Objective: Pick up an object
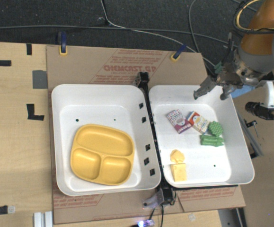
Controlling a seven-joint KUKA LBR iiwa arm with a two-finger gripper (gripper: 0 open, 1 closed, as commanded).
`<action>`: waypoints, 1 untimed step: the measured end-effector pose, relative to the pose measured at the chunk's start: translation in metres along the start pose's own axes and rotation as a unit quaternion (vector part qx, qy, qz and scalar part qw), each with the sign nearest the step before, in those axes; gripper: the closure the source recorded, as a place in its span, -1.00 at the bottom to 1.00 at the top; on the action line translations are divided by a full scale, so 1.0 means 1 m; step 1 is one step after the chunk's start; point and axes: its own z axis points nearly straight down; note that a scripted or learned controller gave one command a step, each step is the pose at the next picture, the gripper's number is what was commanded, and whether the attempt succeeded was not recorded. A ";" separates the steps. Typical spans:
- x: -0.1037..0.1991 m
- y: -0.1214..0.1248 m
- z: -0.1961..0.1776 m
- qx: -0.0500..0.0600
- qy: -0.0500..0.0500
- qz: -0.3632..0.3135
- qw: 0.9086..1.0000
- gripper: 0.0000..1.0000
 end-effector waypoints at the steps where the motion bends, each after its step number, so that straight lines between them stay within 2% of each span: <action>1: 0.001 0.002 -0.008 -0.006 -0.001 -0.002 1.000 -1.00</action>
